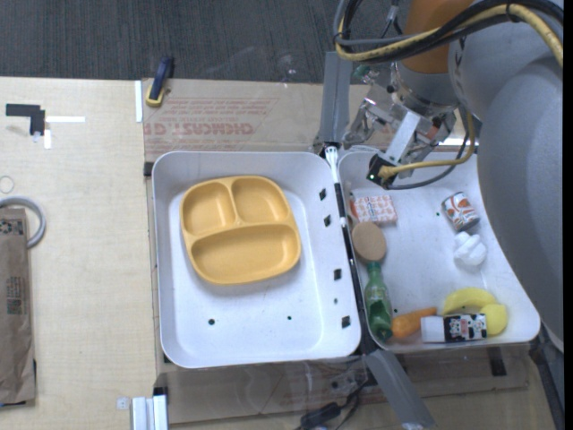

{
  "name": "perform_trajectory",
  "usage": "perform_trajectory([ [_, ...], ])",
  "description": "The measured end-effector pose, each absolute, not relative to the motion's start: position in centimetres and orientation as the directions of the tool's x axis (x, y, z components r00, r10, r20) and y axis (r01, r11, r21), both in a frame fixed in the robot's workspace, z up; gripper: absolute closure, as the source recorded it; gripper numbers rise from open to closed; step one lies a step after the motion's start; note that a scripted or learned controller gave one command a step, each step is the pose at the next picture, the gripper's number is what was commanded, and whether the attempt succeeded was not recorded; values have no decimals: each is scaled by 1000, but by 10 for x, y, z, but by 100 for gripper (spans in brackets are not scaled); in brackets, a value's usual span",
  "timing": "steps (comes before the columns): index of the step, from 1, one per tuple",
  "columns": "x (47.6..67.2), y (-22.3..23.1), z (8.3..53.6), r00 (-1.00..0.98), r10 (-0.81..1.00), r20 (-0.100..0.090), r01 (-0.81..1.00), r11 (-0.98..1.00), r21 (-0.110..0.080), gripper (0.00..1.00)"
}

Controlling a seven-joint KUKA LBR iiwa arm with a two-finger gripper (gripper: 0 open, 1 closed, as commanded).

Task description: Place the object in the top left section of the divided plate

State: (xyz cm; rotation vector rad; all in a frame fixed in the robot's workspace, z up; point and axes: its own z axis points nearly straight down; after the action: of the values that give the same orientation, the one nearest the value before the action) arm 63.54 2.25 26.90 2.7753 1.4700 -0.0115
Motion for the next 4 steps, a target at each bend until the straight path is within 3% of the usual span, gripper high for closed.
perform_trajectory([
  [1, 576, 74, 187, 666, 746, -9, 746, -666, -5, 0],
  [2, 584, 121, 362, 866, 499, -7, 499, -866, 2, 0],
  [3, 539, 170, 192, 853, 522, -10, 522, -853, 0, 0],
  [4, 616, 159, 223, 946, 324, -6, 324, -946, 2, 0],
])
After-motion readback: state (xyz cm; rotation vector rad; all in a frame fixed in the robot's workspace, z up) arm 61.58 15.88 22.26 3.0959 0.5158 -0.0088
